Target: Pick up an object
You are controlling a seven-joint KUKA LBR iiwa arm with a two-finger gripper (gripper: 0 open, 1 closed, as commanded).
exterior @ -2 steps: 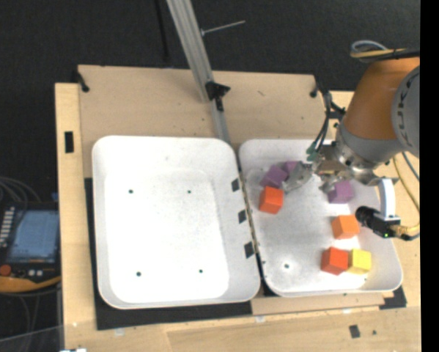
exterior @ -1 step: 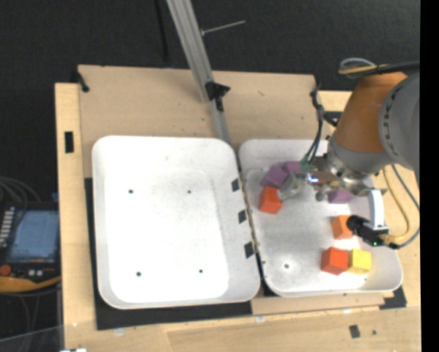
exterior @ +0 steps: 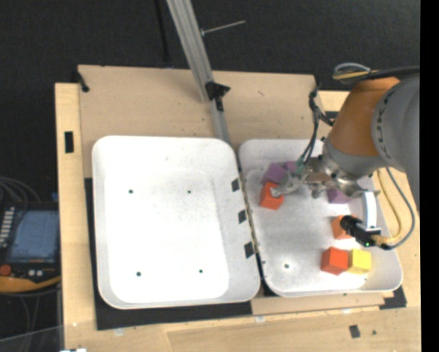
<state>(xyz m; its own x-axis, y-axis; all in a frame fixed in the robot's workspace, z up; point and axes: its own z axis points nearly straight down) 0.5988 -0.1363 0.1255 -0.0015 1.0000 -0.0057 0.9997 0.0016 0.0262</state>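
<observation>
Camera view. The arm (exterior: pixel 366 127) reached in from the right over the right bin (exterior: pixel 307 281). The gripper (exterior: pixel 281 191) sat low at the bin's far left part, right at an orange block (exterior: pixel 270 197); whether it was spread or pinching could not be told. A purple block (exterior: pixel 280 172) lay just beyond the orange one. Near the bin's near right corner, an orange-red block (exterior: pixel 336 261) touched a yellow block (exterior: pixel 361 261). The left bin (exterior: pixel 160 218) stood alongside.

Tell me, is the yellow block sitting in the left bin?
No, the yellow block lies in the right bin, near its lower right corner, beside an orange block.
</observation>
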